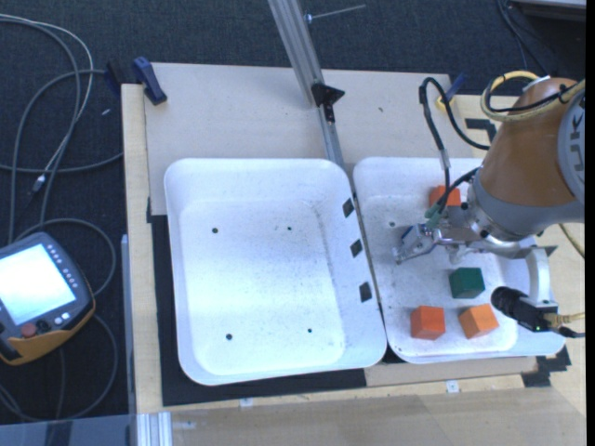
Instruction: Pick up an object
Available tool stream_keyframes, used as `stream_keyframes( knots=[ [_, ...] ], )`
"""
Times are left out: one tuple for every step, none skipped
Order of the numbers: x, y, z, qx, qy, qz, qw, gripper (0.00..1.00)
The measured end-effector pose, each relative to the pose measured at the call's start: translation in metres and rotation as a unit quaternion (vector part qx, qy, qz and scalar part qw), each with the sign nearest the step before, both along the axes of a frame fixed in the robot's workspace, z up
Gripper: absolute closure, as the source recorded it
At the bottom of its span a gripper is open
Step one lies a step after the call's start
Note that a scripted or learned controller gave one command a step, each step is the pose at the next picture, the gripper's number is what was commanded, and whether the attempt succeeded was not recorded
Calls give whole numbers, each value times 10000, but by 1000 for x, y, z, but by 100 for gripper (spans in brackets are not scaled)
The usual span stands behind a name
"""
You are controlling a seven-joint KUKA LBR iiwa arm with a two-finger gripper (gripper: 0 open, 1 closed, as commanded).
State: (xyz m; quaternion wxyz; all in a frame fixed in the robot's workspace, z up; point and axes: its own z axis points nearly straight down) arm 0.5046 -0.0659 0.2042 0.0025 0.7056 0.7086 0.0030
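No legible text, labels or numbers anywhere.

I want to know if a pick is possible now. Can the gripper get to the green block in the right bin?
Probably yes. The green block lies apart from the two orange blocks, bare on top, and the gripper hangs nearby over the same right bin.

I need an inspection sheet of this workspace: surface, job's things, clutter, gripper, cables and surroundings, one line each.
Surface: wooden bench bearing a left bin and a right bin.
Job's things: in the right bin, a green block, two orange blocks near its front edge, another orange block partly hidden by the arm.
Clutter: blue clamp on the bench corner.
Gripper: gripper over the right bin, holding nothing visible.
Cables: black cable along the arm; loose floor cables.
Surroundings: handheld pendant on dark carpet.
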Motion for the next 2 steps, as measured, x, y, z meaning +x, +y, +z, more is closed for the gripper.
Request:
stream_keyframes(
  knots=[
    [29, -26, -106, 4, 80, -28, 10000, 0],
    [108, -59, -104, -20, 0, -14, 10000, 0]
  ],
)
